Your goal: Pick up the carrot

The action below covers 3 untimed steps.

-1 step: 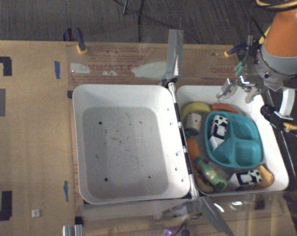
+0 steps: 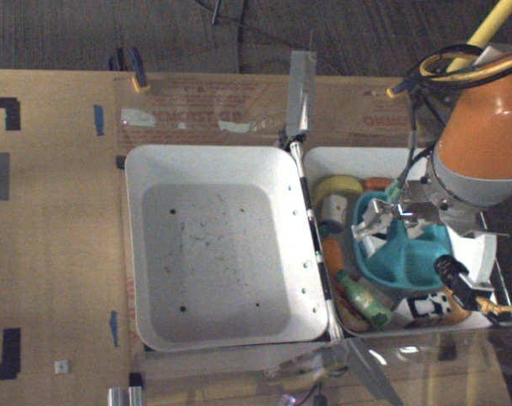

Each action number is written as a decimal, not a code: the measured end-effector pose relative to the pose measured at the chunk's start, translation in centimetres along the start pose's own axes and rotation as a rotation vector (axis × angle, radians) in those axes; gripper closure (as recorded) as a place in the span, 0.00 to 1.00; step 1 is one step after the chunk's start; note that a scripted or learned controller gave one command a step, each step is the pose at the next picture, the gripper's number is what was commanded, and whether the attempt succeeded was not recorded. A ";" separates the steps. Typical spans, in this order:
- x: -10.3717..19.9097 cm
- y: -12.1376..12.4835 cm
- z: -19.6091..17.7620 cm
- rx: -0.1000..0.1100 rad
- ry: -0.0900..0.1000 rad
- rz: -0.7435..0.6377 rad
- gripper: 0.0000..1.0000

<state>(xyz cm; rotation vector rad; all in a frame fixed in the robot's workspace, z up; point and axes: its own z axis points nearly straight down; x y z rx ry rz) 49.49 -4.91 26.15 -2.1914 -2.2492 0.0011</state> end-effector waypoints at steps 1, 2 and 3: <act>-5.4 -1.7 11.0 0.000 0.000 0.121 0.00; -4.4 -1.1 16.9 -0.022 -0.004 0.068 0.00; -5.0 3.2 16.9 -0.017 0.002 0.383 0.00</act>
